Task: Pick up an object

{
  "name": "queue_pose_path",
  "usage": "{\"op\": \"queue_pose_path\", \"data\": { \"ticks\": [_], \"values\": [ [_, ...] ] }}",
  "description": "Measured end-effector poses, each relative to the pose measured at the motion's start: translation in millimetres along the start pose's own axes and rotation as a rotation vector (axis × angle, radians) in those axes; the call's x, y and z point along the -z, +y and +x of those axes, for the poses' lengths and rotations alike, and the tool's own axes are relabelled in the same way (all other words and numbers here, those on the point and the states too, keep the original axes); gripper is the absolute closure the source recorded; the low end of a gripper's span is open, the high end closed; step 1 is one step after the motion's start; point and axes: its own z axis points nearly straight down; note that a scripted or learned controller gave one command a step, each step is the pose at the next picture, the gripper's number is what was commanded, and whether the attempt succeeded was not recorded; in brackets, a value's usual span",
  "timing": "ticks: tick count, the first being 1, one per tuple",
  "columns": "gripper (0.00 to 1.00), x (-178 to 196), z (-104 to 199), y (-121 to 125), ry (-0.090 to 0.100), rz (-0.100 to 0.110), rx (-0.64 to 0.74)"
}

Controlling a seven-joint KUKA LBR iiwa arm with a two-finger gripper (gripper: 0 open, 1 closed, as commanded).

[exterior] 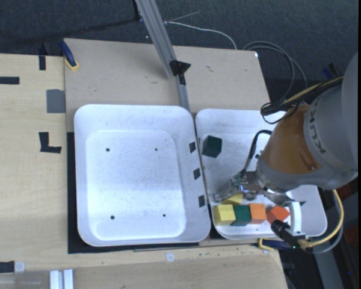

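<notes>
The right bin [228,120] holds a dark green block [212,146] near its upper left. Along its front wall sit a yellow block [225,214], a green block [241,215], an orange block [258,212] and a red-orange piece [280,212]. My gripper [233,191] hangs low over the front of this bin, just above the yellow and green blocks. A pale yellow piece [235,198] lies right under its tip. The grey arm with its orange band [289,149] reaches in from the right and covers the bin's right half.
The left bin [132,173] lies beside the right one, sharing a raised wall with black clips [196,173]. A grey metal bar [159,32] slants down from the top to the bins' junction. Cables [277,59] loop at the upper right.
</notes>
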Motion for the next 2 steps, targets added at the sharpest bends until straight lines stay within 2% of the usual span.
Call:
{"op": "queue_pose_path", "data": {
  "ticks": [1, 2],
  "values": [
    [1.00, 9, 1, 1, 0.001, -0.001, 0.002],
    [1.00, 104, 105, 24, 0.003, -0.012, 0.011]
  ]
}}
